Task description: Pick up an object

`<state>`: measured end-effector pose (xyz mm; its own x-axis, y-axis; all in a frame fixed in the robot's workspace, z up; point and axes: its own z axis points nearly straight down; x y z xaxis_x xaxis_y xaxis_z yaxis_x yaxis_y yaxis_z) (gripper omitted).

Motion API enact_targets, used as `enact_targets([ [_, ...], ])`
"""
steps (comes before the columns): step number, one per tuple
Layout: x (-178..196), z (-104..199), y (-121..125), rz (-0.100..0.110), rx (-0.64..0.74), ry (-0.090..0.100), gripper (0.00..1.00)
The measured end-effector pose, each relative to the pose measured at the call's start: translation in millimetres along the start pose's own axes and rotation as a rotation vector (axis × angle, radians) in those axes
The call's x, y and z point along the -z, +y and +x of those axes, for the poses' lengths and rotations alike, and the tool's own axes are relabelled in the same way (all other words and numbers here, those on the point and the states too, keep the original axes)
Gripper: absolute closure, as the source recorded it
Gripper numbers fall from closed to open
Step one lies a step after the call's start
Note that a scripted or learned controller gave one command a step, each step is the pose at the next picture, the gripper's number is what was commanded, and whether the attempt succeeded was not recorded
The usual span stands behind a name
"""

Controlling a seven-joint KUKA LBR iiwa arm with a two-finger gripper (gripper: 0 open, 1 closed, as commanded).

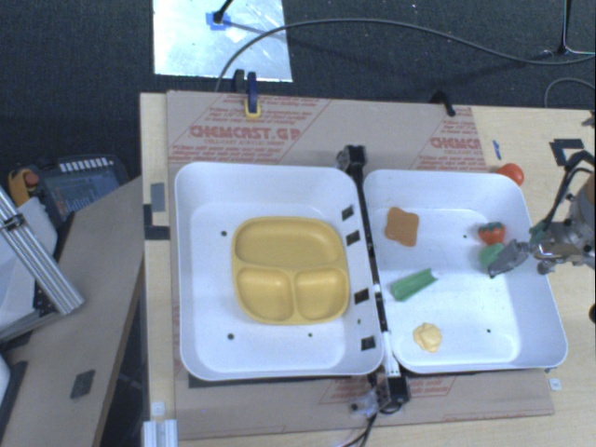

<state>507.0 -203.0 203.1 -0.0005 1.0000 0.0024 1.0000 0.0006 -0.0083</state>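
The right bin (pixel 466 194) holds a brown flat piece (pixel 402 226) near its far left, a green stick (pixel 413 283) at mid left, and a small yellow lump (pixel 427 336) toward the front. A red item with a green part (pixel 491 235) lies near the bin's right wall. My gripper (pixel 507 260) comes in from the right and hangs just in front of and to the right of that red item, close to it. Whether it touches the item is unclear. Nothing is visibly held.
The left bin (pixel 205 194) carries a yellow three-compartment plate (pixel 289 268). A black divider strip (pixel 365 268) runs between the bins. An orange-red ball (pixel 509 172) sits on the bench beyond the right bin's far right corner.
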Motion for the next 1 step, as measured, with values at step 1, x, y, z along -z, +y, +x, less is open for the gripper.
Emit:
enact_targets([
  [1,4.9,0.2,2.6,-0.01,0.003,-0.003,0.0],
])
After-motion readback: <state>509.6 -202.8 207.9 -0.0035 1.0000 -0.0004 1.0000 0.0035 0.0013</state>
